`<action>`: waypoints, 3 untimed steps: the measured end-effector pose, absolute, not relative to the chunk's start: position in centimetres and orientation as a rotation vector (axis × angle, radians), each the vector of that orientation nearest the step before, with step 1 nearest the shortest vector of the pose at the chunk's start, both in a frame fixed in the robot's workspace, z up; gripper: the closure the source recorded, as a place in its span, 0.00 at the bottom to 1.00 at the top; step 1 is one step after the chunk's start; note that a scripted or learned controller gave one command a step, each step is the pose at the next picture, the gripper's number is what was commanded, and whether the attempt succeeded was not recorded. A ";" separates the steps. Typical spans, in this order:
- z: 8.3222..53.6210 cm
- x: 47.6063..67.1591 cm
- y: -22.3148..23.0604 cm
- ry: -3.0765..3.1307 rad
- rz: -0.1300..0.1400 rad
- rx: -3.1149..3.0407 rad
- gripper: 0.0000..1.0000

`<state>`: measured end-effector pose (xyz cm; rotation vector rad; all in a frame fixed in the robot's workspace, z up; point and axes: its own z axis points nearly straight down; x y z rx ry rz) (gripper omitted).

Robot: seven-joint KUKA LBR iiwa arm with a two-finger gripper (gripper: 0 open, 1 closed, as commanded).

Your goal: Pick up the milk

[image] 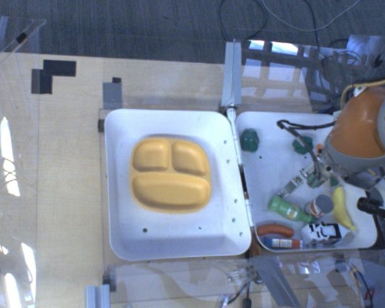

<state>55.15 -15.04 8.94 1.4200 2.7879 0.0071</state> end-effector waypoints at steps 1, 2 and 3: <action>22.7 60.5 -20.5 2.748 0.004 1.501 0.00; 10.5 58.1 -19.9 2.664 0.022 1.623 0.00; 11.5 58.2 -20.0 2.662 0.019 1.617 1.00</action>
